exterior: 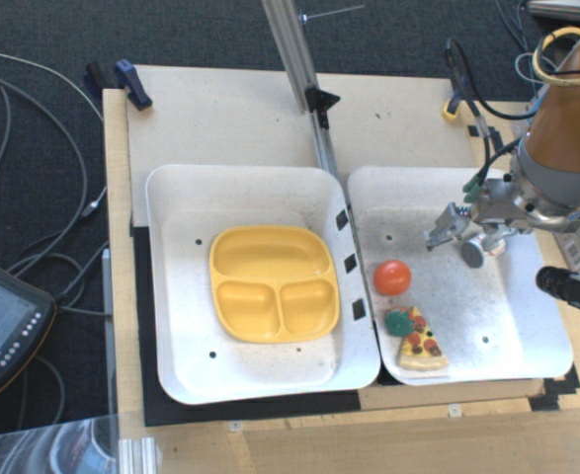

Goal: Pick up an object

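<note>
**Gripper poised over the right bin, nothing in hand yet**

We take the small round red ball [392,277] as our landmark, since it looks the easiest thing to lift: it sits alone on the bare floor of the shallow white right-hand bin [527,355], near that bin's left wall, with room on every side for fingers to come down. Just below the ball, towards the bin's front edge, lie a small green toy piece [401,321] and, touching it, a flat yellow pizza-slice toy with red dots [423,350]; we judge these two harder to grasp, being low and crowded together.

Right of the ball and a little above it hangs the grey two-finger gripper [455,233], well apart from the ball. Its fingers appear spread, with nothing between them, so we read the claw as open and empty. The grey arm with its orange band [563,117] reaches in further right of the ball, which explains the gripper's slanted approach.

Left of the ball, beyond the divide, the shallow white left-hand bin [171,265] holds a yellow plastic compartment tray [274,282]. We judge the pick not yet begun: the gripper would need to move over the ball and descend
</note>
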Controlling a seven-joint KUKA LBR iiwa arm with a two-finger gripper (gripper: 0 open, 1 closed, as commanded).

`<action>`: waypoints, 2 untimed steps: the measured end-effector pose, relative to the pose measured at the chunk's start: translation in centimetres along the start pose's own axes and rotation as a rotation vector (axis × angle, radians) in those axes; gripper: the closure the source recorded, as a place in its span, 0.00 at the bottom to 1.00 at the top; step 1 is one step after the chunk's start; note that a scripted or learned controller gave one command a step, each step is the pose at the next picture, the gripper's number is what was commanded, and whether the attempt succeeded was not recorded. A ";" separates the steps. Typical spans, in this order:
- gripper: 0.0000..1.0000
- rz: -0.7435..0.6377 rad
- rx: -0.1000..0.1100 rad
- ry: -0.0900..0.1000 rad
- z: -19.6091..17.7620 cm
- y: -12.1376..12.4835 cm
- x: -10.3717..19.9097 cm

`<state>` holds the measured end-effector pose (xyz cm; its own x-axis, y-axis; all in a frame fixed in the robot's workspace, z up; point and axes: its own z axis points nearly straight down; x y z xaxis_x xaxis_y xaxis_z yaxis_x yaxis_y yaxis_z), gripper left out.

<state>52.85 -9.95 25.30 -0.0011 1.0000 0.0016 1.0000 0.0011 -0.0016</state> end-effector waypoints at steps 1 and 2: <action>0.00 0.000 -0.001 0.000 0.0 0.0 0.0; 0.00 0.001 0.007 0.001 6.3 -0.2 -0.2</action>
<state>52.60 -10.14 19.02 0.0002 1.0000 0.0022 1.0000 -0.0002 -0.0086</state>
